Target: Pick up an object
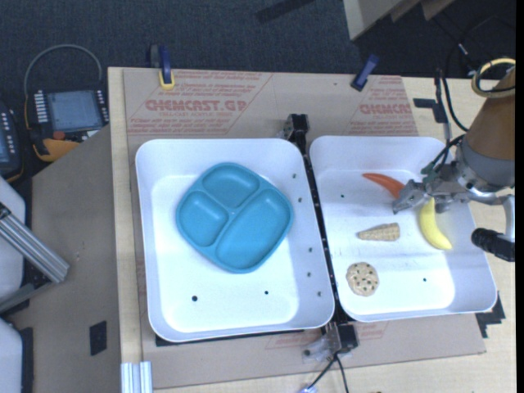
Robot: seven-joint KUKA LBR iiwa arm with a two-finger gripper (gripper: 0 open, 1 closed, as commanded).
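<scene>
Fingers [412,193] of the gripper hung spread and empty in the right bin [467,301] between the carrot [381,182] and the banana [434,226]; centring over one before closing would probably serve best.

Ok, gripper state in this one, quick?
Gripper: over the right bin, between carrot and banana; open or shut cannot be told.

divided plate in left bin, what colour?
Light blue plate, clearest in the camera view.
</scene>
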